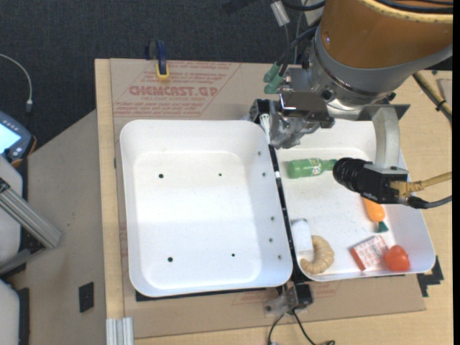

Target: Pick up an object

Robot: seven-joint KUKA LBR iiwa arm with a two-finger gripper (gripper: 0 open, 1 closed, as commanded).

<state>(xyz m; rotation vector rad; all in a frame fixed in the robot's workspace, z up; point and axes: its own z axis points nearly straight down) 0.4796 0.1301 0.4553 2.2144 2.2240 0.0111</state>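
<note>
The arm (388, 27) comes in from the right and hangs over the far end of the right bin (334, 210), its orange band large at the top of the view. The tool (287, 134) sits low at that bin's far left corner, right by the wall where the two bins meet; nothing shows in its grasp, and whether it is wide or narrow I cannot tell, since the wrist hides it from above. The things to pick all lie in the right bin. A green bottle (310, 167) lies on its side just nearer than the tool, cap end pointing right, close to it but apart. A carrot (374, 210) lies towards the right wall, its green tip pointing to the near side. At the near end, a tan curved pastry (320, 256) rests against the near rim, with a small white piece (300, 232) touching it on the left, beside the dividing wall. A red and white packet (369, 253) lies to the right of the pastry, and a red tomato (397, 258) sits just beside the packet in the near right corner. The left bin (194, 214) shows four small dark dots on its floor. Both bins stand on a brown card sheet (180, 85) with red print, which a blue and yellow clamp (161, 60) grips at its far edge, on the counter (440, 139).
</note>
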